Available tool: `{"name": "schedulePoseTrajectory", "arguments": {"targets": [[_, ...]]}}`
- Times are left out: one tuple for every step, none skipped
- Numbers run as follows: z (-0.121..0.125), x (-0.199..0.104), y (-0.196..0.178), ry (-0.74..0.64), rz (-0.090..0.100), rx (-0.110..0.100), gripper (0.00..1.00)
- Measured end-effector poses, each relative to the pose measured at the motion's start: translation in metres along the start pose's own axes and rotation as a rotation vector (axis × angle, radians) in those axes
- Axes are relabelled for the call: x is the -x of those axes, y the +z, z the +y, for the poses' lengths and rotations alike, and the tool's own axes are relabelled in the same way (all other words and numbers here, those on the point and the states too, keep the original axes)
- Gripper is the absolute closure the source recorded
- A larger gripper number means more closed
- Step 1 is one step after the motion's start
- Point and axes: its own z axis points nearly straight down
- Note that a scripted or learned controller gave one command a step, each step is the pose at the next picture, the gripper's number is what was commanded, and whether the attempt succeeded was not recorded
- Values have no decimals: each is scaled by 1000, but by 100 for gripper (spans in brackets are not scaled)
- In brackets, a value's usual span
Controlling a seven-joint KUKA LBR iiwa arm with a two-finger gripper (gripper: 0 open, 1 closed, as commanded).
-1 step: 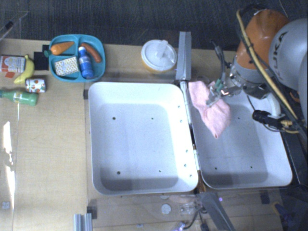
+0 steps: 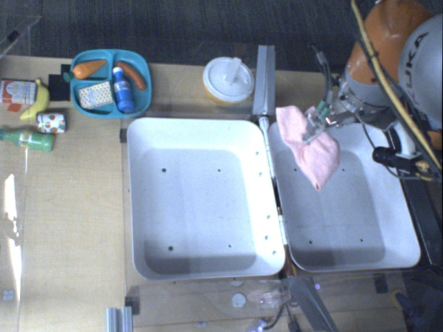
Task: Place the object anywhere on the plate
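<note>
setting: robotics lab | evidence: wooden bench (image 2: 69,241), two white bins (image 2: 201,268), toy food tray (image 2: 142,81), KUKA arm (image 2: 408,40)

At upper left we see a blue tray (image 2: 142,71) of toy food, a banana (image 2: 36,100), a can (image 2: 51,122), a green bottle (image 2: 28,140); a lidded cup (image 2: 228,79) sits top centre.

The arm (image 2: 405,30) is a rounded body, orange over its bulging upper joint and pale grey on the shell beside it, where dark letters "UKA" show on the grey. A yellowish cable sheath (image 2: 387,81) loops over the orange part and runs down along the arm, with thin black cables beside it. Below sits a grey metal wrist block, and a black fitting (image 2: 394,159) juts out beneath it.
</note>
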Motion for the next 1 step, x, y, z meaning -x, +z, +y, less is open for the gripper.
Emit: {"name": "schedulePoseTrajectory", "arguments": {"targets": [[12,-51,-10,-405,1,0,100]]}}
